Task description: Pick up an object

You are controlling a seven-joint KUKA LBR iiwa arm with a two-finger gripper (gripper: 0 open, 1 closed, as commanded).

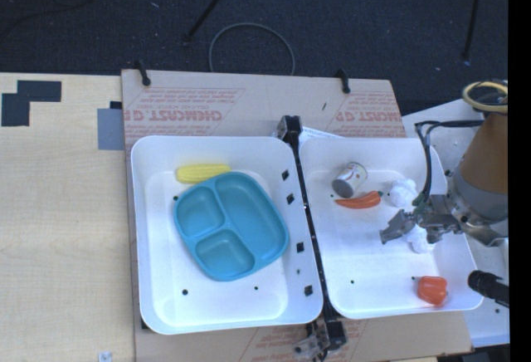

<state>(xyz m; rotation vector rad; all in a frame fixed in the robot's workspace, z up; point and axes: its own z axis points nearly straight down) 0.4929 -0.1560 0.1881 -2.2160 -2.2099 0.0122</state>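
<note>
The gripper (397,229) sits low over the right bin (365,290), near its centre-right. Finger state cannot be determined. No object is visible between them. Just beside the gripper lie a white object (404,193) and a red chili (359,202); a metal cup (349,179) rests further left. An orange pepper (432,290) lies near the front right corner. The left bin (158,286) contains a blue tray (230,223) and a corn cob (202,173).
</note>
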